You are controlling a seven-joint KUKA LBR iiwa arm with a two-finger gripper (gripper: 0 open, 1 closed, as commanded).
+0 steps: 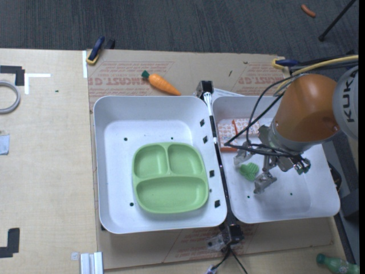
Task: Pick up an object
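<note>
My gripper (pixel 267 178) hangs low over the right bin (pixel 319 201), under the arm's orange band (pixel 305 108). A small green ridged object (pixel 247 171) lies on the bin floor just left of the gripper, close to it or touching; I cannot tell which. A red and white flat packet (pixel 232 129) lies at the bin's back left, partly hidden by cables and the wrist. Nothing shows held in the gripper.
The left bin (pixel 114 153) holds a green divided plate (pixel 170 177). A toy carrot (pixel 162 84) lies on the cardboard behind the bins. A blue clip (pixel 96 49) sits at the back left, and a green bottle (pixel 336 262) at the front right.
</note>
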